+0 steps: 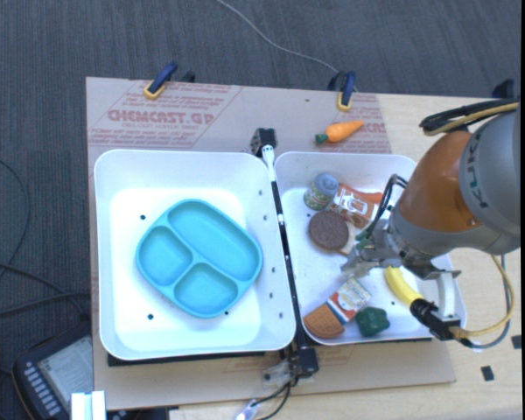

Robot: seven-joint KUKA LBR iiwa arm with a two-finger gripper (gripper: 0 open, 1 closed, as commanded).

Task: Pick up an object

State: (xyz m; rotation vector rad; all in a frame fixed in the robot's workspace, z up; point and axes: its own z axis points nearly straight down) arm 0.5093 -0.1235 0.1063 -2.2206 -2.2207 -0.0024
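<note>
My gripper (364,255) hangs low over the middle of the right bin (290,261), under the grey arm with its orange band (433,191). Just left of it lies a round brown cookie (329,231). A yellow banana (400,287) lies to its lower right, and a small white and orange packet (352,296) sits right below it. A small jar (322,189) and an orange wrapper (359,204) lie at the back of the bin. A brown bread piece (323,324) and a green lump (373,321) rest at the front edge.
The left bin (114,234) holds a blue divided plate (199,256). A toy carrot (339,132) lies on the board behind the right bin. Clamps (161,79) grip the board's back edge, and a black bracket (264,140) sits between the bins.
</note>
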